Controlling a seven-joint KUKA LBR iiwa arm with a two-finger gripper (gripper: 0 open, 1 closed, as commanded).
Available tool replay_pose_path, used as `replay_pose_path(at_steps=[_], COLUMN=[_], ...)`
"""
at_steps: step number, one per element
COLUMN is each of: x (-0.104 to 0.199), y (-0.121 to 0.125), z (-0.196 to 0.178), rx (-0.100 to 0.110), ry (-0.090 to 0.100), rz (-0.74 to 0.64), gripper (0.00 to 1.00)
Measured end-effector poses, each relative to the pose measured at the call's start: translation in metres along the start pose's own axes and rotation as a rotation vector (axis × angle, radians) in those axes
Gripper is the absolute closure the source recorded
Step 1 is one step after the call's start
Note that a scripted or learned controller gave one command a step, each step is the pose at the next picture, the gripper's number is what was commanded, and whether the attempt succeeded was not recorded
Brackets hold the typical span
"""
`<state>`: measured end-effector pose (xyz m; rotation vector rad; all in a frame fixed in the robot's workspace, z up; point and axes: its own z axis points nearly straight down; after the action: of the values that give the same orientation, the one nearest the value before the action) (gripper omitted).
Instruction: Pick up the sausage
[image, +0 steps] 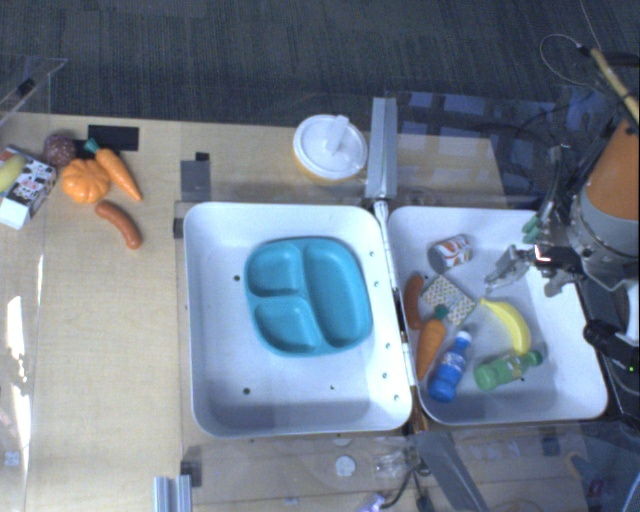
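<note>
Camera view, bench: two white bins lay side by side, the left bin (200, 330) and the right bin (585, 395).
Left bin: held a blue divided tray (305, 295), sitting near its middle.
Sausage: a brownish-red sausage (413, 298) lay in the right bin against its left wall, lengthwise along that wall, just above the carrot (430, 345).
Right bin, other contents: a small can (452, 250) lay near the top; a checkered packet (445, 297) sat just right of the sausage; a banana (510, 325) lay toward the middle; a blue bottle (450, 368) and a green bottle (508, 368) rested near the bottom edge.
Arm: grey with an orange band (615, 185), it reached in from the right over the right bin's upper right part.
Gripper: the gripper (512, 265) sat over the right bin, between the can and the banana, well apart from the sausage. Its fingers looked spread, with nothing between them.
Bench, left side: a second sausage-like piece (120, 224), a small pumpkin (85, 182) and another carrot (120, 172) lay outside the bins.
Bench, top: a round white lidded container (330, 148) stood above the gap between the bins.
</note>
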<state>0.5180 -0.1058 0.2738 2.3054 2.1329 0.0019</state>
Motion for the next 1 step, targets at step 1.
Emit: replay_pose_path(at_steps=[1], x=[0.0622], y=[-0.0255], z=[0.0606], rx=[0.004], ry=[0.000], rz=[0.012], gripper=[0.00])
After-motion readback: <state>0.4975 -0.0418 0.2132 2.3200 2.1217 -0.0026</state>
